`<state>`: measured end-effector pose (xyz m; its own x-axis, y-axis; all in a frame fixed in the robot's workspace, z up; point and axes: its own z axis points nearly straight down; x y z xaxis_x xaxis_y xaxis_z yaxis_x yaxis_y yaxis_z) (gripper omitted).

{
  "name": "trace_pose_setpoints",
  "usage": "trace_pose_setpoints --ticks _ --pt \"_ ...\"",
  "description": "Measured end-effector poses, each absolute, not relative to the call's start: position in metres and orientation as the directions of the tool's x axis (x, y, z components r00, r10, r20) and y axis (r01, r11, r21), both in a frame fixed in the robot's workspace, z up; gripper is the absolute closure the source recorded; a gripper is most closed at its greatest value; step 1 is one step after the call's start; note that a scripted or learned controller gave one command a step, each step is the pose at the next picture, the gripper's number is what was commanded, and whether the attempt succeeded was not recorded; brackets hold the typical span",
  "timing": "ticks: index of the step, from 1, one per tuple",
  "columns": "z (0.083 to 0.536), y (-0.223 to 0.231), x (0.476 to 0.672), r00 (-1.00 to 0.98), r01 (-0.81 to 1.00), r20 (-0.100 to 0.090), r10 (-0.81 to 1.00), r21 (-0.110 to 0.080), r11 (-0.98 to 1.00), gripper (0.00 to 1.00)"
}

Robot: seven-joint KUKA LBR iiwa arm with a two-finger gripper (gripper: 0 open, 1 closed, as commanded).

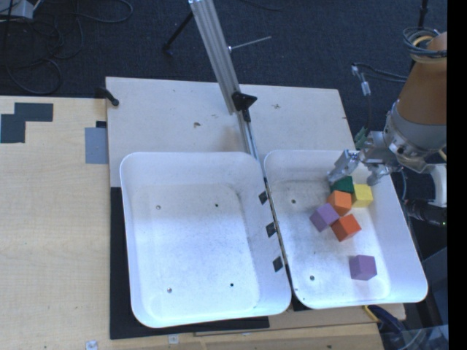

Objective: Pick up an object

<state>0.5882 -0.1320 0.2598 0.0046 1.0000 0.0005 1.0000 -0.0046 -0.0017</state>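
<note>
Poised over the right-hand shallow white bin (pixel 408 268), the metal pincer (pixel 355 168) hangs spread above a dark green block (pixel 344 185) near the far edge; descent and closing come next.

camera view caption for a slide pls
Gripper poised over green block atop clustered blocks in right bin.

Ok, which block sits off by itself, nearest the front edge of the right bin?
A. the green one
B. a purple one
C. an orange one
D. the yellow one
B: a purple block lies alone toward the front of the right bin, while the green block, yellow block and both orange ones cluster further back by the gripper.
</note>
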Motion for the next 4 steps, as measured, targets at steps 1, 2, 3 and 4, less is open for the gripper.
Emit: trace_pose_setpoints --ticks 1,2,3,4 --pt "0.169 -0.136 0.566 0.001 1.0 0.002 1.0 -0.011 -0.001 0.0" --pt "0.124 -0.152 0.614 0.0 1.0 -0.005 1.0 0.012 0.0 0.0" --pt "0.123 -0.152 0.614 0.001 1.0 -0.005 1.0 0.012 -0.001 0.0" --pt "0.115 -0.163 0.591 -0.002 1.0 -0.008 1.0 0.021 0.002 0.0"
